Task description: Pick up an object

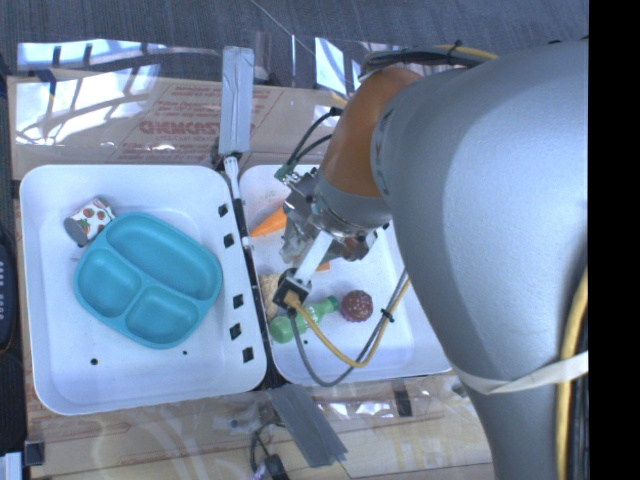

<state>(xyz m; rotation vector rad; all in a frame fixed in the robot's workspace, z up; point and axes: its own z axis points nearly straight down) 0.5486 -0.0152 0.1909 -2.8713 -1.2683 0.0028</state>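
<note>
My gripper (300, 230) hangs over the right bin (400, 353), close to its left wall, with the big grey arm covering most of that bin. An orange carrot-like piece (266, 225) lies just left of the gripper. Below it sit a green toy (292, 323) and a dark red-brown ball (356, 305). A small yellowish thing (268, 290) rests against the divider. The fingers are hidden by the wrist.
The left bin (50, 368) holds a blue divided plate (148, 278) and a small patterned object (90, 220) at its upper left. Flattened cardboard (160, 118) lies behind both bins. The arm hides the right bin's far and right parts.
</note>
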